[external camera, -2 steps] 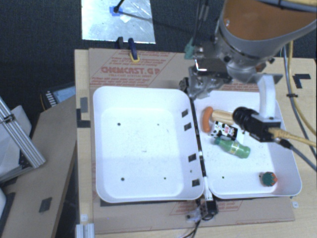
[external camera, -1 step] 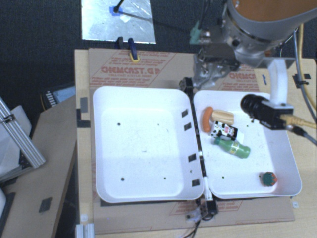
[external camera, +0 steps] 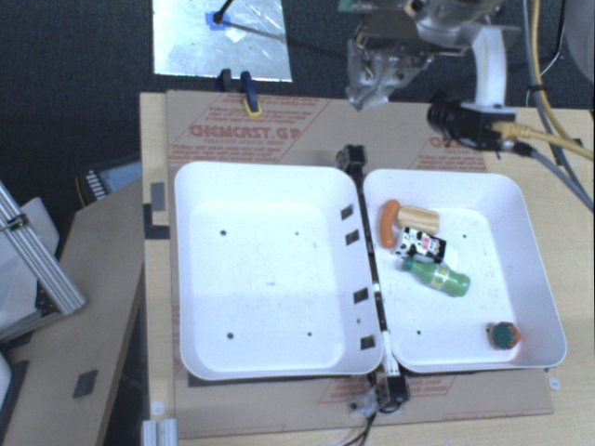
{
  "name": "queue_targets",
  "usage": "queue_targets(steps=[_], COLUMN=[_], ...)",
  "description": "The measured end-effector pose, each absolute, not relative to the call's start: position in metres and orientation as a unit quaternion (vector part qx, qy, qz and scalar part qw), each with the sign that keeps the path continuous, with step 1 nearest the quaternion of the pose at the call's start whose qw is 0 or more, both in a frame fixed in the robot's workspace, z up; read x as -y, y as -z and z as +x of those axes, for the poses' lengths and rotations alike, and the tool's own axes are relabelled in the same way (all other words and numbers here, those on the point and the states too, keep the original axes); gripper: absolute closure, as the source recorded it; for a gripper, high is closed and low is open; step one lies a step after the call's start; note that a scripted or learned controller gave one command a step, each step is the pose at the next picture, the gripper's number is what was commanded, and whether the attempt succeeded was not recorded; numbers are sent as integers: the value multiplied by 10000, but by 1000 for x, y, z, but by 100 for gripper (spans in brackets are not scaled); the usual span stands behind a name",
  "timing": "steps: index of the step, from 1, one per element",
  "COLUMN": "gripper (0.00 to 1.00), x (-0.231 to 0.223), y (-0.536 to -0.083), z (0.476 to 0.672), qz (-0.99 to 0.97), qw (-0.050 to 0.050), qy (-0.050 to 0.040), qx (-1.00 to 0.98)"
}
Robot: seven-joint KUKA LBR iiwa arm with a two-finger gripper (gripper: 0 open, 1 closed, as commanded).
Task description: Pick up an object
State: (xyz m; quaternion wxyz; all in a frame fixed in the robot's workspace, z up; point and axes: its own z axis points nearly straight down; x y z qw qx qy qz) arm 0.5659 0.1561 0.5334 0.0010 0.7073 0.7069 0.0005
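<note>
My gripper [external camera: 369, 89] hangs high above the back edge of the bench, over the gap between the two bins, with nothing between its fingers. In the right bin [external camera: 521, 249] lie an orange carrot-like piece [external camera: 388, 224], a tan cylinder [external camera: 417, 218], a black-and-white printed item [external camera: 423, 244] and a green bottle [external camera: 439, 278], clustered near the bin's left wall. A small round green and orange object [external camera: 503, 335] sits alone at the bin's front right corner.
The left bin [external camera: 270, 268] stands beside the right one, joined by a black clip strip [external camera: 364, 258]. A shiny metal sheet [external camera: 221, 24] lies behind the bench. Cables and a black fitting [external camera: 465, 124] run at the back right.
</note>
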Motion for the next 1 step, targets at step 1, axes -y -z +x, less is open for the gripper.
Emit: queue_targets(steps=[1], gripper=[100], x=[-164], y=[-536], z=[513], qz=[7052], qw=[-2], qy=[-8], qx=[-7090])
